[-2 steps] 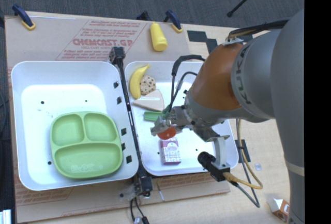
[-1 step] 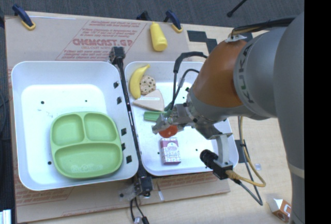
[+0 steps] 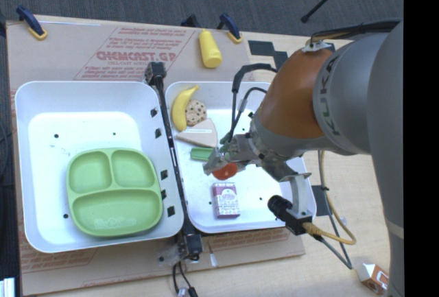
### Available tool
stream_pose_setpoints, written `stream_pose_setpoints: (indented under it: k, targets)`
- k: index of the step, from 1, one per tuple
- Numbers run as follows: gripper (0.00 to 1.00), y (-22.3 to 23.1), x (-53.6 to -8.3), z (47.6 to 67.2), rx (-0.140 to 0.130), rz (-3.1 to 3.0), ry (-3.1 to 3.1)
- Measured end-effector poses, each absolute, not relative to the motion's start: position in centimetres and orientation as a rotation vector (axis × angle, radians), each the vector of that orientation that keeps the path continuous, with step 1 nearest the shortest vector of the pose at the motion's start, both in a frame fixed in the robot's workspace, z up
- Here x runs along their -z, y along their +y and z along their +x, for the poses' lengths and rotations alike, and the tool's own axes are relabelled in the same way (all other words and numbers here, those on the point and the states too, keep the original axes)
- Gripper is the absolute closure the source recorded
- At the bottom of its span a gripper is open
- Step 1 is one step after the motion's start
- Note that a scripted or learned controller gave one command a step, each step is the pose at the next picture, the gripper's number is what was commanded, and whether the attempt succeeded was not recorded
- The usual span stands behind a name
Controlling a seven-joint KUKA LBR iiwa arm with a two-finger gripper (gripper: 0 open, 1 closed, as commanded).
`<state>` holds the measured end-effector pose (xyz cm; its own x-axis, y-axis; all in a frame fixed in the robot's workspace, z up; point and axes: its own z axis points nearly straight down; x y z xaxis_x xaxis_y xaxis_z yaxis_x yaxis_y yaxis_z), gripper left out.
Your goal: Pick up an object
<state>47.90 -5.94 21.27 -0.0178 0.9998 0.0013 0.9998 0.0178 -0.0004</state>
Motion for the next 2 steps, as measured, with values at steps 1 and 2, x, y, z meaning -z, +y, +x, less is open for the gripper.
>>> stream_pose_setpoints:
  k: [1,2]
  targets:
    - [1.00,-5.9,-22.3,48.0,0.003,-2.194,-2.248]
    - [1.00,-5.9,-23.3,48.2,0.005,-2.186,-2.256]
